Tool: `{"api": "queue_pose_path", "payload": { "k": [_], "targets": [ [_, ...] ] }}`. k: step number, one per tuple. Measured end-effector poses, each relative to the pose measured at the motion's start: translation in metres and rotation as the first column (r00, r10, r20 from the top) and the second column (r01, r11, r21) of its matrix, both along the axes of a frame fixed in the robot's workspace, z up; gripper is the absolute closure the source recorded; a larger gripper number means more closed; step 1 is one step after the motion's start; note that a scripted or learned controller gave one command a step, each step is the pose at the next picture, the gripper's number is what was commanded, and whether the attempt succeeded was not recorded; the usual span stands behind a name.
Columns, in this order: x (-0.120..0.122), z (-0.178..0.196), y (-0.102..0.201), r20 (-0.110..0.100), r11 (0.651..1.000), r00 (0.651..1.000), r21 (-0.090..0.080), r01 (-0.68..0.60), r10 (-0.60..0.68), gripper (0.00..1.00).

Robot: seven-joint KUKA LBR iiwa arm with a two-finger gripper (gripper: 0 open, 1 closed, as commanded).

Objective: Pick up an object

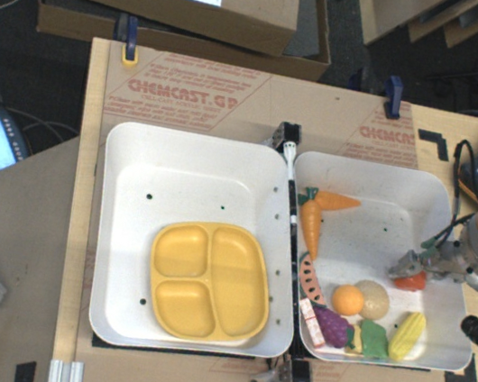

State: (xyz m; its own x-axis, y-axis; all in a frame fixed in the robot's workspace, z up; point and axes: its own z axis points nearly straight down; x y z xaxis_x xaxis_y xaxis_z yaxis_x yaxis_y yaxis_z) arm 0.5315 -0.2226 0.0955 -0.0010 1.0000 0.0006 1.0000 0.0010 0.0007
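The right bin's (366, 173) upper middle lay bare; carrots (315, 215) crowded its left wall, and an orange (347, 300), corn (407, 334) and grapes (333, 326) blocked the lower edge.

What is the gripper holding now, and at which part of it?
It cannot be told. The gripper is low in the right bin, right above a small red object, but the view does not show that object between its fingers.

One camera sits high above the bench (193, 86) and looks down at a slant, far enough back to see both white bins (135, 158).
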Motion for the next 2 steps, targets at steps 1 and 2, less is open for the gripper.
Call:
{"api": "queue_pose_path", "payload": {
  "k": [1, 2],
  "targets": [
    [0.028, -0.011, 0.079, 0.000, 1.000, 1.000, 0.001, -0.006, 0.006, 1.00],
    [0.054, 0.095, 0.178, 0.009, 1.000, 1.000, 0.000, -0.007, 0.007, 1.00]
  ]
}}
